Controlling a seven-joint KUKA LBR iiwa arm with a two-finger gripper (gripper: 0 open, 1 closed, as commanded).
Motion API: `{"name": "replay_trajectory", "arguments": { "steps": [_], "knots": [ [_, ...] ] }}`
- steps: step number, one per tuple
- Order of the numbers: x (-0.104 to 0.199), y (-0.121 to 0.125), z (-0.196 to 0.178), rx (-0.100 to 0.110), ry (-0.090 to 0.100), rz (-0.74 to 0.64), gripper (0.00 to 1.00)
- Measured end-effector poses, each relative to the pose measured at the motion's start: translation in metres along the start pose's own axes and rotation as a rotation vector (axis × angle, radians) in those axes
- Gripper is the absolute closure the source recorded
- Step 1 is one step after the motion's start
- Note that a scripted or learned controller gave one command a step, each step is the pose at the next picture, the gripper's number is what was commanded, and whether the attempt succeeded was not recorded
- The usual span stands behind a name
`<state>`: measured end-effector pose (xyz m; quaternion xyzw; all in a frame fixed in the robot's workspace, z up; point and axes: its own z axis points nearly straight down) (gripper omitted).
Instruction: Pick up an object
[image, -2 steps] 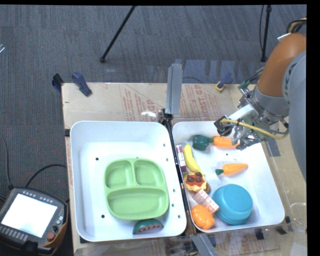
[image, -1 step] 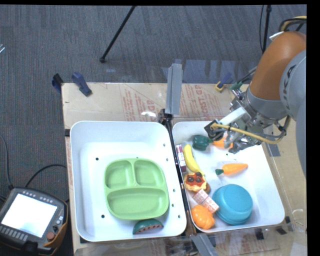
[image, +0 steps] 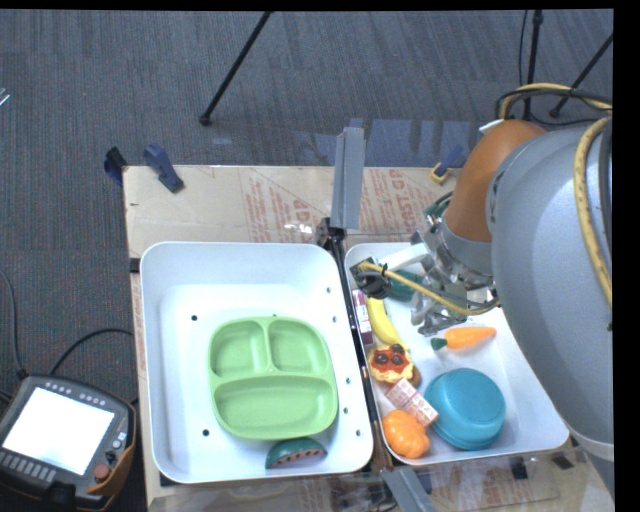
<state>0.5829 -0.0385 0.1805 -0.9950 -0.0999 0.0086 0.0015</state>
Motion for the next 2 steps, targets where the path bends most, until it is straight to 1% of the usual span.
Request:
{"name": "replay_trajectory", "arguments": {
  "steps": [1,2],
  "knots": [
    [0.05,-0.077,-0.08,-0.001,0.016,-0.014,1.0],
    [0.046,0.026,-0.006,-0.003,0.0,-0.102,1.0]
  ]
}}
